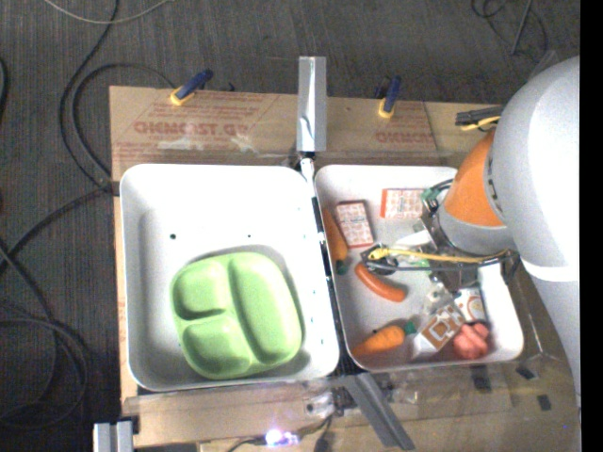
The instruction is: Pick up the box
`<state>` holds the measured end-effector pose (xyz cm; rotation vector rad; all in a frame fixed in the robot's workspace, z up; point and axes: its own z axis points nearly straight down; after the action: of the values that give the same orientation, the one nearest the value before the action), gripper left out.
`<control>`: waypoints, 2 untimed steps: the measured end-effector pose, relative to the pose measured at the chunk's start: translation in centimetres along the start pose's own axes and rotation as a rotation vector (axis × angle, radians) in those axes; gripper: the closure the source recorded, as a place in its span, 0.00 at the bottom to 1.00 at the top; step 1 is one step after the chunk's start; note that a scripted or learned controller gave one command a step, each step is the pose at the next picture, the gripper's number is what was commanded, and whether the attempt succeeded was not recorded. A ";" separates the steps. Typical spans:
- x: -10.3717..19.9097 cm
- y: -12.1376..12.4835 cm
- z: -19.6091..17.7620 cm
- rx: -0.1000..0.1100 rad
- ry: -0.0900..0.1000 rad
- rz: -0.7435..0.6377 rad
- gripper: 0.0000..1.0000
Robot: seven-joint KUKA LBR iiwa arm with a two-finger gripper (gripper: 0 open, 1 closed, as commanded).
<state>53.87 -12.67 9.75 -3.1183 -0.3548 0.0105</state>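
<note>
Three small boxes lie in the right bin (513, 347). A pink patterned box (354, 222) sits near the bin's back left, a red-orange box (403, 202) is just right of it, and a brown and white box (443, 328) rests near the front right. My gripper (440, 293) reaches down under the grey arm and its orange band (471, 201). It hangs just above and behind the brown and white box. The wrist and a yellow cable (415, 252) hide most of it.
In the right bin there are also a red sausage (382, 283), a carrot (382, 338), an orange piece along the left wall (332, 238) and a pink-red item (473, 343). A green divided tray (236, 314) lies in the left bin (141, 215).
</note>
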 end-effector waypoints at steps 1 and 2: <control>7.6 -0.3 0.5 -0.007 0.008 -0.057 0.00; 12.2 -0.5 -1.0 -0.003 -0.003 -0.066 0.00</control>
<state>65.68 -9.39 10.72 -3.1080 -0.4582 0.0140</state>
